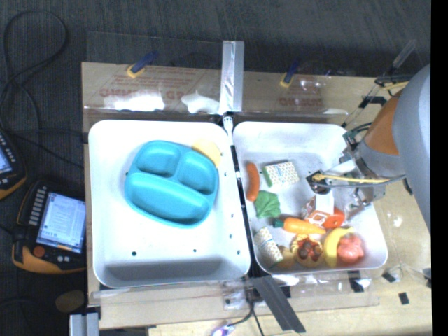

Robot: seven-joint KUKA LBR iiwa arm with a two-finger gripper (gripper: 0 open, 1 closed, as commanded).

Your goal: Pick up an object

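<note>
1. Camera view, looking down on the table (105,82): the end effector (344,191) hangs over the right side of the right bin (301,142), low above a crowded pile of toy food. Whether it is open or closed I cannot tell; nothing is plainly held.
2. Any item would satisfy the task. The closest is a red and white packet (323,212), just near and left of the end effector. It touches a carrot (301,224) on its left, and a banana (332,243) and a red fruit (351,247) lie just nearer.
3. Farther left in the same bin are a green toy (267,205), a patterned box (280,172) and a sausage (252,180) against the left wall. The box stands a little apart from its neighbours.
4. The left bin (112,243) holds a blue plate (171,182), well away from the arm.
5. To do the step well, I would:
   - commit to one item, not the seam between two;
   - centre over its middle before dropping;
   - close across its narrow side.
6. The likely risk is clutter: a descent onto the packet may nudge the carrot or catch the banana, so a straight vertical approach and a slow lift seem wise.
</note>
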